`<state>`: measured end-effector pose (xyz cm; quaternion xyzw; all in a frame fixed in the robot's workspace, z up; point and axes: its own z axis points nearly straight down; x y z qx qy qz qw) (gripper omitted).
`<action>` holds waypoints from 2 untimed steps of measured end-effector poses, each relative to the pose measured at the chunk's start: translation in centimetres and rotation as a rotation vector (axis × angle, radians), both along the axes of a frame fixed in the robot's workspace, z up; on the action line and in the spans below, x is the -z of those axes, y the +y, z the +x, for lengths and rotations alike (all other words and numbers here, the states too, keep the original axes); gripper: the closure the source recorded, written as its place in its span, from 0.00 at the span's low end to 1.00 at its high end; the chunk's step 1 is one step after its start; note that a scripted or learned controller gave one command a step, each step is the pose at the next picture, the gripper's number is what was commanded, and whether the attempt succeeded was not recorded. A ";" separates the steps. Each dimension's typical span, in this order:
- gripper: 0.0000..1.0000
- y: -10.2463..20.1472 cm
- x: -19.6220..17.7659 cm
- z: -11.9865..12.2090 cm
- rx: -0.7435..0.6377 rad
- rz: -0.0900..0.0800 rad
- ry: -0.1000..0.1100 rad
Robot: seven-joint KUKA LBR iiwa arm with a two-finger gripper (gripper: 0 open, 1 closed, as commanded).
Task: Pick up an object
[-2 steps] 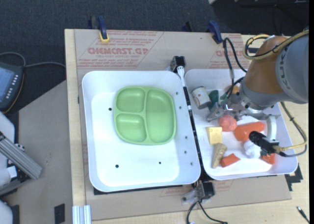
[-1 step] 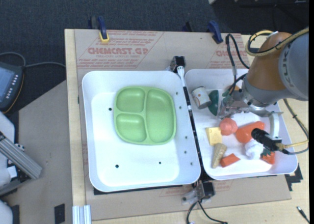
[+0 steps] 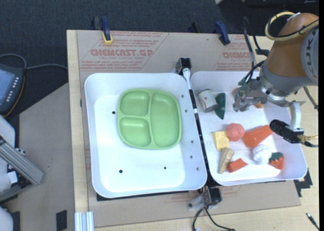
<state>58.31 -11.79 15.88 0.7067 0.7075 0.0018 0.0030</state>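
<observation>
Orange-banded arm (image 3: 293, 42) uppermost, leaning in from the right over the far half of the right bin (image 3: 298, 171). Gripper (image 3: 244, 101) pointing down near the bin floor; open or closed, impossible to tell. Just left of it, a dark green piece (image 3: 220, 104) and a grey-white cylinder (image 3: 206, 99). Nearer, apart from the gripper: pink ball (image 3: 234, 131), orange carrot (image 3: 257, 135), yellow block (image 3: 220, 140), tan cone (image 3: 226, 160). Further left, a green divided plate (image 3: 150, 118) in the left bin (image 3: 101, 174).

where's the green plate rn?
The green plate lies in the left bin, upper middle, apart from the toys in the right bin.
</observation>
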 end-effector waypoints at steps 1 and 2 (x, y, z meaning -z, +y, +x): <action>1.00 1.0 -4.9 -0.2 -0.001 0.001 0.002; 1.00 1.0 -6.7 -0.1 0.000 0.001 0.002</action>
